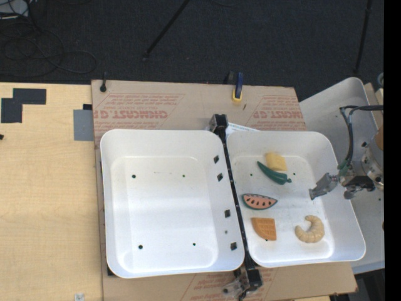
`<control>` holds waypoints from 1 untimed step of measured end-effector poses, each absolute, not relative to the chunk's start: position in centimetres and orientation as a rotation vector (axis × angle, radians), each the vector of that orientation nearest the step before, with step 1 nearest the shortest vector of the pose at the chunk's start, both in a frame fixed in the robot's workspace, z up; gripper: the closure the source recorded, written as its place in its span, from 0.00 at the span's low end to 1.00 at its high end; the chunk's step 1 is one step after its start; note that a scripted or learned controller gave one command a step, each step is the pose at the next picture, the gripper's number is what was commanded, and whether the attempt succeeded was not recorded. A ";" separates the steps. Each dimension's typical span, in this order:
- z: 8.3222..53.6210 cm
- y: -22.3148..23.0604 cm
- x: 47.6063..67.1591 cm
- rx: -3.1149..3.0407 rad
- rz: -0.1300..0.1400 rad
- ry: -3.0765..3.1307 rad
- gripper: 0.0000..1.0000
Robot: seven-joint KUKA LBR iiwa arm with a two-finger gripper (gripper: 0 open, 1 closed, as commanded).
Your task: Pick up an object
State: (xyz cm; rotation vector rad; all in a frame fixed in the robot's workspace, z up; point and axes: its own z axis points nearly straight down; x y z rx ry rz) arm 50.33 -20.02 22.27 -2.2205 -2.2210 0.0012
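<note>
1. Five toy foods lie in the right bin [338, 149]: a yellow piece [276, 161] touching a green chili pepper [274, 172], a watermelon slice [259, 200] below them, an orange wedge [264, 228] near the bin's front, and a tan croissant [311, 229] at front right. The left bin [113, 168] sits just beside it, across the divider.

2. Camera view: the gripper [321, 189] hangs over the right bin's right side, above the croissant and well apart from the watermelon slice. Nothing sits between its fingers. Whether the claw is wide or narrow, cannot tell — tips too small and dark to read.

3. Step in hand, by my reading: approach and choosing a target; no pick is made yet.

4. Best candidate is probably the croissant: nearest, lying alone, clear of the bin wall. Straddle its curved body across the narrow part, not the ends.

5. Avoid the pepper and yellow piece; touching items likely shift together.

6. Descend straight, close only once the fingers flank the item, then lift slowly.
</note>
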 end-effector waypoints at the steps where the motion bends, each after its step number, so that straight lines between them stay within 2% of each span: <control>1: 8.1 -14.8 57.0 -2.213 -0.001 -2.228 0.00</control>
